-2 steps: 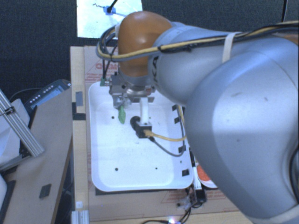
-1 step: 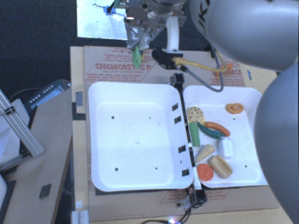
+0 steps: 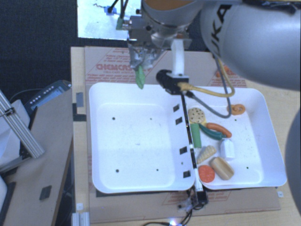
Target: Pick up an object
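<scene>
Gripper [image 3: 140, 65] seen hanging over the far rim of the left bin [image 3: 131, 145], fingers pointing down. I read the fingers as closed onto a slim green object [image 3: 140, 79], which looks like a toy vegetable; its upper end is pinched between the fingertips and the rest dangles straight below them, clear of the bin floor. I cannot make out its exact kind at this resolution. All other items lie in the right bin [image 3: 256, 126], to the right of the gripper in the view and nearer the camera. Closest to the gripper is a round speckled cookie [image 3: 196, 115] by the divider, with a green cylinder [image 3: 195, 135] touching its near edge. Just beyond those, further right, an orange sausage [image 3: 221, 129] lies on a dark green pepper [image 3: 210, 133]. An orange pretzel-like ring [image 3: 237, 109] sits apart near the bin's far right. Furthest from the gripper, toward the near rim: a pale cone [image 3: 206, 153], a white block [image 3: 228, 149], a tan bread roll [image 3: 222, 168] and a red tomato slice [image 3: 206, 174], the last two touching.
</scene>
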Available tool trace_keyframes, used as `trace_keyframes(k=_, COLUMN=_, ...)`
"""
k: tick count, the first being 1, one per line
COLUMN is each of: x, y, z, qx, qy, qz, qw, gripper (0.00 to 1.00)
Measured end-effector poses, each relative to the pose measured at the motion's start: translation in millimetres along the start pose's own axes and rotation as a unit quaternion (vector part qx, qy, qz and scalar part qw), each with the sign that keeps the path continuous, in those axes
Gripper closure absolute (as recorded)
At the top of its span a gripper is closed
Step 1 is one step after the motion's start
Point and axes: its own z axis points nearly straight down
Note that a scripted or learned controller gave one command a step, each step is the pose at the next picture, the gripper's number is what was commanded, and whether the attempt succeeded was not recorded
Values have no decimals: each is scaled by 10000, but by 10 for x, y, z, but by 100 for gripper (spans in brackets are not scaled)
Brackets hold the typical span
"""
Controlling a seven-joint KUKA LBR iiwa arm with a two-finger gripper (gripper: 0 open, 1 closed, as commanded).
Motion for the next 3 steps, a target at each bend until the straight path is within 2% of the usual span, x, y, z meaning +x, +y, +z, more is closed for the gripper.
trace_keyframes(k=2, x=10, y=-1073, z=36, qx=4, qy=0, qz=-1, qw=10000, gripper=100)
trace_keyframes(k=3, x=3, y=-1047, z=-1068, qx=-63, qy=28, qz=9, qw=10000, gripper=100)
